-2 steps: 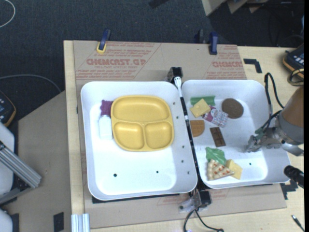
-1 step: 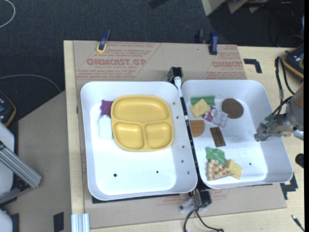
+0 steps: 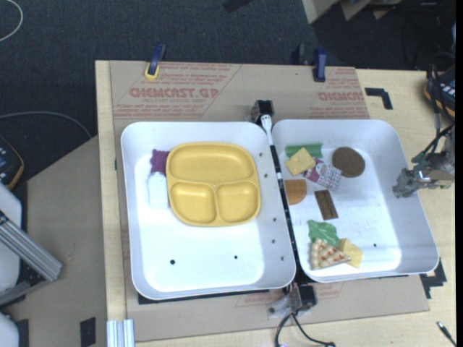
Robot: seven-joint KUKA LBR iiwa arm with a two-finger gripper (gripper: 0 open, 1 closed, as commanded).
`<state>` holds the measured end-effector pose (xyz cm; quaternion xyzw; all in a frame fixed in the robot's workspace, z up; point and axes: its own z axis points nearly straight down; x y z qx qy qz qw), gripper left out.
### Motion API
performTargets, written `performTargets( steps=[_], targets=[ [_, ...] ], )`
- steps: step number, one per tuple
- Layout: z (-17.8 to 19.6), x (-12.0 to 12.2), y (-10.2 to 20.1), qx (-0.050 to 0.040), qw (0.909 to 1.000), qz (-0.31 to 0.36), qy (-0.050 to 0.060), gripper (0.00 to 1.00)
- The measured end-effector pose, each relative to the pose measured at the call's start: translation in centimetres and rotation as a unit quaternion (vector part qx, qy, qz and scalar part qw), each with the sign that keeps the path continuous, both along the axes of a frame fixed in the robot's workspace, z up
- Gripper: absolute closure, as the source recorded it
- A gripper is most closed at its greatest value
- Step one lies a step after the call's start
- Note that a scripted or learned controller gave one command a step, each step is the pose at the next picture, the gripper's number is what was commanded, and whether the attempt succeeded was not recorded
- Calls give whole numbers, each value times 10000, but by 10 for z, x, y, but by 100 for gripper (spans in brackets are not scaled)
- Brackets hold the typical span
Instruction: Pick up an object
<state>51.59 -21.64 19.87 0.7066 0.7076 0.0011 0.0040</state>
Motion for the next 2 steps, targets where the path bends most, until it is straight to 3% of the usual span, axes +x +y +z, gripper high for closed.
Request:
performTargets(
  steps=[1, 2],
  targets=[
    [28, 1, 0, 4, 10000, -1, 8, 100],
    [21, 30, 48, 16, 10000, 24, 16, 100]
  ],
)
